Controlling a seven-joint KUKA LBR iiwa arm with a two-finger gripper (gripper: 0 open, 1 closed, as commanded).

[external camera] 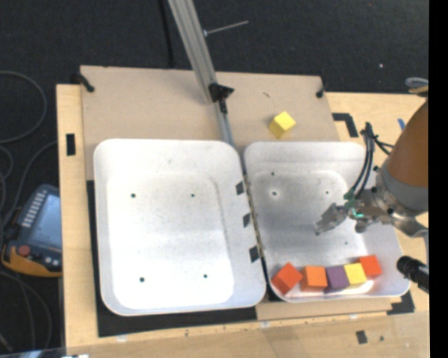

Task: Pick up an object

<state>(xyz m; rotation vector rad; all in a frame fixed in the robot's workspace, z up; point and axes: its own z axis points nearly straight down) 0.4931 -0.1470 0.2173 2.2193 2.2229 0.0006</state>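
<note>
Hand [334, 219] low over right bin [299, 162], above block row [328, 276].

Robotics lab test cell: a plywood bench [172, 103] on dark floor carries two white bins [172, 222], an aluminium strut [198, 43] rises at top centre, loose cables [15, 125] and a teach pendant [37, 230] lie at left

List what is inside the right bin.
Along the near wall of the right bin sits a row of blocks: red block, orange block, purple block, yellow block, another red block. The hand and arm cover part of the right side.
</note>
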